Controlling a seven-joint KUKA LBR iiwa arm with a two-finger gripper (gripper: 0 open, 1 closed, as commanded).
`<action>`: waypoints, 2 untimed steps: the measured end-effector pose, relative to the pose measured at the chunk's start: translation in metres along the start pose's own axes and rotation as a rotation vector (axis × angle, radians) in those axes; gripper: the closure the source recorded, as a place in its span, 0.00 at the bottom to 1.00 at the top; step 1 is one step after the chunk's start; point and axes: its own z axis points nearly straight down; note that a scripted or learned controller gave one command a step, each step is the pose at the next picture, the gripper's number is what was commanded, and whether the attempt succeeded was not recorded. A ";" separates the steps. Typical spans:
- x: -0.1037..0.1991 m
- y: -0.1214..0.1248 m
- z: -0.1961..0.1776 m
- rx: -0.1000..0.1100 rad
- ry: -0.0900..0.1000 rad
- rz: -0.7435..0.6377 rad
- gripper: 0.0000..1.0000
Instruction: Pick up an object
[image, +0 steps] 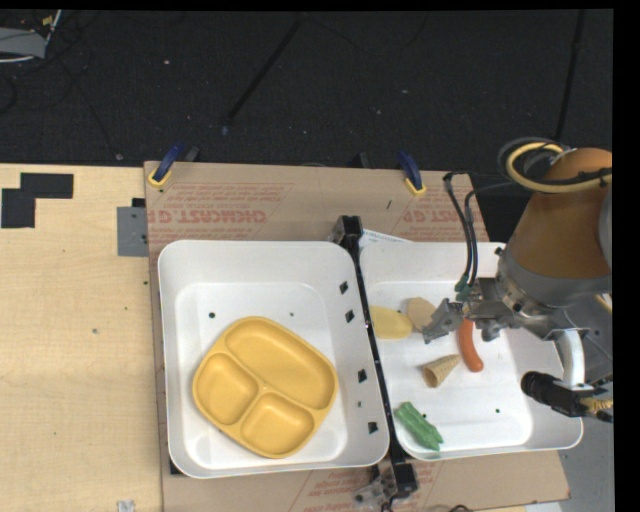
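- Two shallow white bins sit side by side on a brown cardboard sheet (300, 205) laid over the pale wooden bench (70, 330); the left bin (180, 290) carries a yellow three-compartment plastic plate (263, 385), lying near the bin's middle and a little toward its front.
- The right bin (500, 425) holds the small loose things: a pale yellow rounded lump (391, 323) close to the divider between the bins; a tan, beige piece (418, 309) just beside it on the right; a tan cone-shaped piece (438, 371) nearer the middle; a green leafy-looking toy piece (418, 426) near the front edge; an orange-red sausage-shaped piece (471, 348) lying roughly lengthwise front to back.
- The grey arm with its orange band (565, 215) reaches in from the right, low over the right bin; its hand (455, 318) points toward the left, at the bin's middle.
- The hand's grey fingertip part lies just beside the tan, beige piece and right above the upper end of the orange-red sausage piece; the cone sits near, just in front of the hand; the green piece lies well apart from it.
- Whether the fingers stand apart or together I cannot tell; nothing shows plainly between them.
- A black cable (467, 235) runs down along the arm to the hand; two blue clamps (411, 172) pin the cardboard's rear edge.
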 end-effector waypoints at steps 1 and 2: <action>0.009 0.000 0.059 0.002 0.000 -0.001 0.00; 0.008 0.009 0.114 -0.005 -0.001 -0.001 0.00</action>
